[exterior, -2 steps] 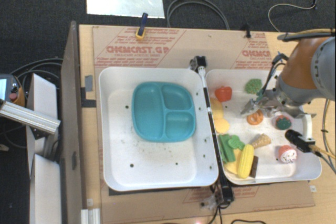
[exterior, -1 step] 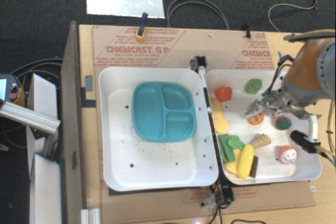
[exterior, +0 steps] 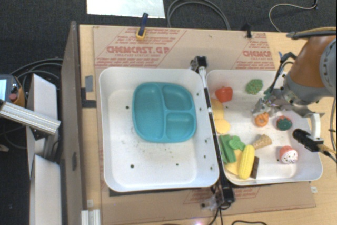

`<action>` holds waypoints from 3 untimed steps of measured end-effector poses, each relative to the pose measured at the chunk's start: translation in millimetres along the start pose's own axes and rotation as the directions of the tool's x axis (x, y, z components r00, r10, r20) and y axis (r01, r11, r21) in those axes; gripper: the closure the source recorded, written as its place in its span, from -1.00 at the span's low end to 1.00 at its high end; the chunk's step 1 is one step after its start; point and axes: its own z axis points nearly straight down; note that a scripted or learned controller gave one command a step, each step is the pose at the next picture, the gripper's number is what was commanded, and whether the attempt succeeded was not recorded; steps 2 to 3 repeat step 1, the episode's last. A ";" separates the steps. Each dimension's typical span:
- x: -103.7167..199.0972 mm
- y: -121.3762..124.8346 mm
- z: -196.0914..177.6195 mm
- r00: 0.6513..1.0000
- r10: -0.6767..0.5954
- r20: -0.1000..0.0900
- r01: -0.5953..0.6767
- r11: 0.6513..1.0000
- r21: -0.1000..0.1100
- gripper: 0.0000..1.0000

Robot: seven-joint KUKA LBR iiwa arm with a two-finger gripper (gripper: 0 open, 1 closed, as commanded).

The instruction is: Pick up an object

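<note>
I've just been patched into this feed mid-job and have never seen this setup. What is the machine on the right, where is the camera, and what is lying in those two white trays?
One fixed camera looks down at a slant on a bench. The grey robot arm with an orange band reaches in from the right; its two-finger gripper hangs low over the right white bin, beside a small orange round toy. I cannot tell whether it holds anything. That bin also holds toy food: a red pepper, a green leafy piece, a yellow corn cob, green pea pods, a teal round piece and a pink-and-white piece. The left white bin holds a teal divided plate.
</note>
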 end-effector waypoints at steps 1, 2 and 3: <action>81.6 28.3 -116.5 1.000 -0.012 -0.002 0.012 1.000 -0.009 1.00; 81.6 28.3 -116.5 1.000 -0.012 -0.002 0.012 1.000 -0.009 1.00; 81.6 28.3 -116.5 1.000 -0.012 -0.002 0.012 1.000 -0.009 1.00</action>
